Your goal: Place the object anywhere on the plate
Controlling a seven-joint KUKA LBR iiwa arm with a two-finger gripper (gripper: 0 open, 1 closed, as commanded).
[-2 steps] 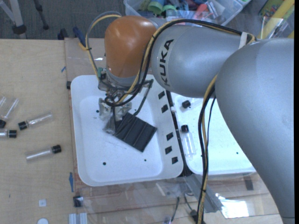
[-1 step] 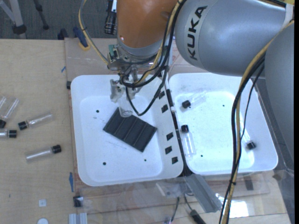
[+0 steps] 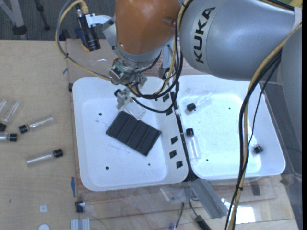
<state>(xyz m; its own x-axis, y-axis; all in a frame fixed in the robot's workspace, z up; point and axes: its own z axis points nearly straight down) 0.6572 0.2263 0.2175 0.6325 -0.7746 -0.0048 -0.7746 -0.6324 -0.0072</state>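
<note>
One clear vial [image 3: 135,110] (black plate [image 3: 133,133] beneath) sits gripped in the hand [image 3: 123,96].

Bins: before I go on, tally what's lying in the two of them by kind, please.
Plate: 1, in the left bin
Vials: 4, one in the left bin, three in the right bin at and; the last shows mostly its black cap
Total: 5
</note>
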